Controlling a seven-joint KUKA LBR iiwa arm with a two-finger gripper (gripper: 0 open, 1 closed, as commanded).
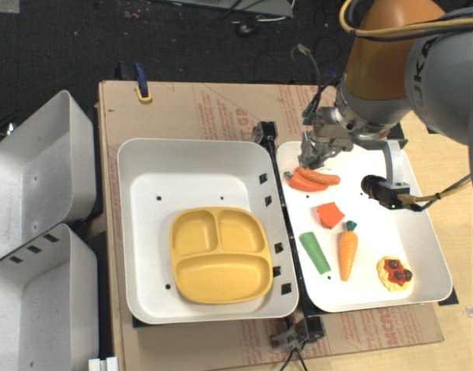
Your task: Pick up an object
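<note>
My gripper (312, 159) hangs over the far left corner of the right bin (422, 230), just above and behind a pair of orange sausages (314, 179). Nothing shows between its fingers. In the same bin lie an orange-red block (330, 215), a green stick (314, 253), a toy carrot (348, 253) and a small pizza slice (395, 273). The arm's orange band (387, 45) rises above the wrist at the upper right.
The left bin (144, 176) holds a yellow divided plate (220, 255). A black part (379, 188) on the wrist juts over the right bin's middle. Grey trays (35, 207) stand off the bench at the left.
</note>
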